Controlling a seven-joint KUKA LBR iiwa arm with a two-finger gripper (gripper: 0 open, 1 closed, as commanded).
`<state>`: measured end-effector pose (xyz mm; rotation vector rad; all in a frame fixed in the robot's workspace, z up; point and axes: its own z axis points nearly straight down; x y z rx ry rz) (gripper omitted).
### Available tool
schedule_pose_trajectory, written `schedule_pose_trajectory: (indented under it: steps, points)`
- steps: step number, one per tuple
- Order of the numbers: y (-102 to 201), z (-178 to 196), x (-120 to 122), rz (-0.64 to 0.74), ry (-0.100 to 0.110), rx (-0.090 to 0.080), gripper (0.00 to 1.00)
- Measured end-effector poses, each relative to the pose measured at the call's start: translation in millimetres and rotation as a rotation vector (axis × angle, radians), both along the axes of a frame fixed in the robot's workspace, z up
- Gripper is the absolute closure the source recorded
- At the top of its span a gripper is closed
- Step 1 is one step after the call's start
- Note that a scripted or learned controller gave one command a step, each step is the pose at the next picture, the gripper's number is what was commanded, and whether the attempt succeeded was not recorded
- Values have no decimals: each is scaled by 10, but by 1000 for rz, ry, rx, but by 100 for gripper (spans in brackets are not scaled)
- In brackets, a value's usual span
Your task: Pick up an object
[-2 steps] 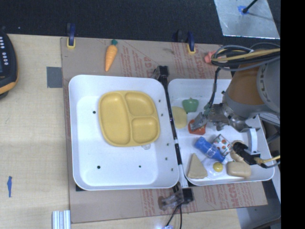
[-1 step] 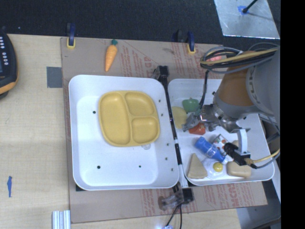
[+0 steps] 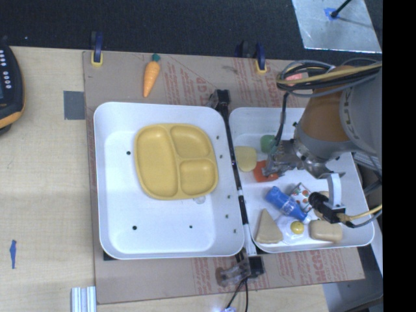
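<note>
- The reach-in step is in hand: the pincer (image 3: 273,164) hangs low in the right bin (image 3: 364,239), just over a red piece (image 3: 262,171) that looks like the target.
- Beside that red piece lie a pale yellow round (image 3: 246,158) and a green ball (image 3: 268,142).
- Whether the pincer is apart or together, I cannot tell.
- Next comes a clean close and lift.
- The arm (image 3: 338,119) hides the bin's far corner.
</note>
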<state>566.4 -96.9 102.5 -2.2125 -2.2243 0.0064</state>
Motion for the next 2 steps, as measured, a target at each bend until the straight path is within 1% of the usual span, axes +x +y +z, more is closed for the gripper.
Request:
schedule_pose_trajectory:
  steps: [1, 2]
  points:
    - [113, 1285, 417, 2, -19, -2, 100]
    - [714, 1253, 127, 5, 0, 2, 100]
